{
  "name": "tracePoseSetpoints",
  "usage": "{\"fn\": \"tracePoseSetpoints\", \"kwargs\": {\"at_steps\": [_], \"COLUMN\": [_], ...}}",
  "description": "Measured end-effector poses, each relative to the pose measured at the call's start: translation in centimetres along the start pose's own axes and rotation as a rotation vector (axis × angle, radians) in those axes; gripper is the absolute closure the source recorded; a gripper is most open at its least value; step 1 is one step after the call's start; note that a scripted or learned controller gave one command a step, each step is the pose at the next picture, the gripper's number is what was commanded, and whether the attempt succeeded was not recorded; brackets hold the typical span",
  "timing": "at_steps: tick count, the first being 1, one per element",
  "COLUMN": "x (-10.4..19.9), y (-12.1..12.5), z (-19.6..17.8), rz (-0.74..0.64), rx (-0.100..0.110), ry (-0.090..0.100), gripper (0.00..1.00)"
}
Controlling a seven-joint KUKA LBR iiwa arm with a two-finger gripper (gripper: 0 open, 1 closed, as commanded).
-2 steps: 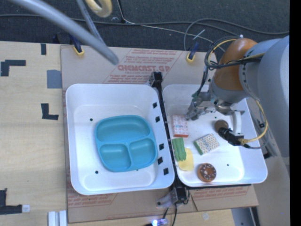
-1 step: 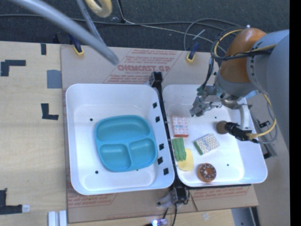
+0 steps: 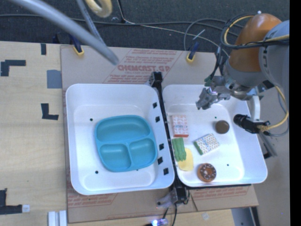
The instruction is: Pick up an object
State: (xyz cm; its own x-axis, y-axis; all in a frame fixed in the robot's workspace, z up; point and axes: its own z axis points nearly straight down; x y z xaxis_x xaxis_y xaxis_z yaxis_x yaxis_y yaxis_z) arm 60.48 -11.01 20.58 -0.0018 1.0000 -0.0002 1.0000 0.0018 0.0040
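A chocolate doughnut [image 3: 206,172] lay nearest in the right bin [image 3: 249,171], then a yellow-and-green piece [image 3: 181,153], a patterned packet [image 3: 207,143], a small brown disc [image 3: 222,126] and a pink-printed packet [image 3: 179,125]. Farther back, the gripper [image 3: 207,99] hovered over bare floor; whether it was open could not be told. A straight descent on the disc looked cleanest, with room all round it.

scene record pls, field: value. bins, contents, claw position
left bin: holds a blue divided plate
right bin: holds all small items
near divider: pink-and-white packet, green item resting on a yellow item
middle: green-and-white box, small brown round object
front: chocolate donut
claw: above the right bin's back part, nothing seen between its fingers
arm: enters from the right
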Motion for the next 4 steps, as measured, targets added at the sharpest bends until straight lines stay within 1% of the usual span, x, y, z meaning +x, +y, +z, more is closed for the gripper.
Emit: {"fn": "tracePoseSetpoints", "kwargs": {"at_steps": [1,2,4], "x": [0.0,4.9,15.9], "y": [0.1,-1.6,-5.4], "z": [-2.4,-3.3,-4.1], "rz": [0.0,-0.004,-0.004], "rx": [0.003,0.005,0.007], "ry": [0.001,0.002,0.001], "gripper": [1.0,1.0,1.0]}}
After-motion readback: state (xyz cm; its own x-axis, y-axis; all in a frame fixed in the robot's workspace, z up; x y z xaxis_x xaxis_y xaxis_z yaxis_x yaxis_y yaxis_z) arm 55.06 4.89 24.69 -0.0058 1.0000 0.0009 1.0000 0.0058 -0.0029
